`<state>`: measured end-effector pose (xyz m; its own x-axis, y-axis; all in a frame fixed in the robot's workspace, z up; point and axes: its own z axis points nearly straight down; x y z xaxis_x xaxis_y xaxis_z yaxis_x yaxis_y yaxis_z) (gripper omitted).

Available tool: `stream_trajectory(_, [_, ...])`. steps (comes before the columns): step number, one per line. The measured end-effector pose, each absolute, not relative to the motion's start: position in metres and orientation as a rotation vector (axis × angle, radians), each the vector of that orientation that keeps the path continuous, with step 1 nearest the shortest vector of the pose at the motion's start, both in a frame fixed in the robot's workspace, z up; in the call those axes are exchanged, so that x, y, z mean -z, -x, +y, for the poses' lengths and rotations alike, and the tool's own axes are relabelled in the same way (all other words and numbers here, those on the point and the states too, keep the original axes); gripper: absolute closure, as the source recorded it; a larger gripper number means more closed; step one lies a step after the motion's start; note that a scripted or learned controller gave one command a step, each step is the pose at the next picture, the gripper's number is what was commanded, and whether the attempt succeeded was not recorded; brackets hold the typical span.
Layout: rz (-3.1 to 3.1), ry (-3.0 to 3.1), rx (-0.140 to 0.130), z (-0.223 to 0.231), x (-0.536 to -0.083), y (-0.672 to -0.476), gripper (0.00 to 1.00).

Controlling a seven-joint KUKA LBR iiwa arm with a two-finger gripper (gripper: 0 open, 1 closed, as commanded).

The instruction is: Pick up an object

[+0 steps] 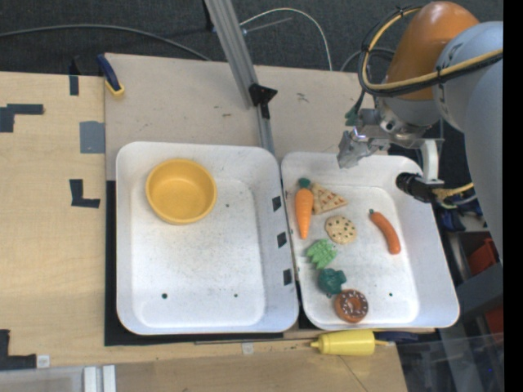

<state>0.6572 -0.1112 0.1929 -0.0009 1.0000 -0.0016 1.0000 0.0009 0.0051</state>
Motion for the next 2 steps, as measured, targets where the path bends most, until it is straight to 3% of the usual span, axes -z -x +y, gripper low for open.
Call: stream_trajectory(2, [2.223, -2.220, 0.000, -0.109, -0.256, -0.658, 1.00])
